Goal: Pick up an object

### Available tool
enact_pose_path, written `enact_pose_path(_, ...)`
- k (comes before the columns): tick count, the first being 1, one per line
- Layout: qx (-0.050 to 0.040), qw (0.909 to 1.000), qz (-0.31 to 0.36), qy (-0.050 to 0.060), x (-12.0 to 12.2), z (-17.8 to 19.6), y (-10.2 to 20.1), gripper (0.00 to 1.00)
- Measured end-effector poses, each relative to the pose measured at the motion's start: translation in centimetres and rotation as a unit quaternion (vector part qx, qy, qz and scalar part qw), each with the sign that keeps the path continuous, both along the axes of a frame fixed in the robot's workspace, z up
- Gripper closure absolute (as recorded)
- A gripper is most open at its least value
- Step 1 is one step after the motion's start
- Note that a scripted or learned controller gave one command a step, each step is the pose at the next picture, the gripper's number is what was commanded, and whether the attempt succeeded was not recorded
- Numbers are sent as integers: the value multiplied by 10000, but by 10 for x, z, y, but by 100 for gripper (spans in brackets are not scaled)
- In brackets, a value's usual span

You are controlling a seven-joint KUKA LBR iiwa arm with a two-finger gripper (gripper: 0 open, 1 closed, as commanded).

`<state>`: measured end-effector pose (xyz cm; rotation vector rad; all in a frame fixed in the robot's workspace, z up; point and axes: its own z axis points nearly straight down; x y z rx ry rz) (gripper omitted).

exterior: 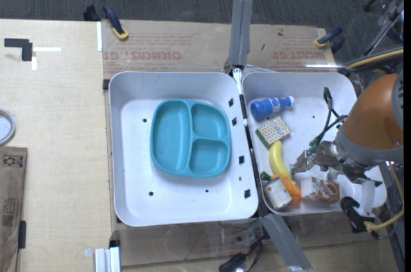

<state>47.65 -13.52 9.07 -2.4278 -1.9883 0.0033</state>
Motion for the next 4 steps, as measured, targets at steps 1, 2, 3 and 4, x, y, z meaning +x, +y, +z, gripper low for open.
enact_pose_path(1,-7,9978,-664,-9,17,1,41,0)
enact_pose_path(2,-6,9976,-690,3,16,9,39,100)
enact_pose_path(3,-8,9975,-706,14,16,17,39,100)
enact_pose_path(4,-13,9994,-345,-6,36,0,-30,100)
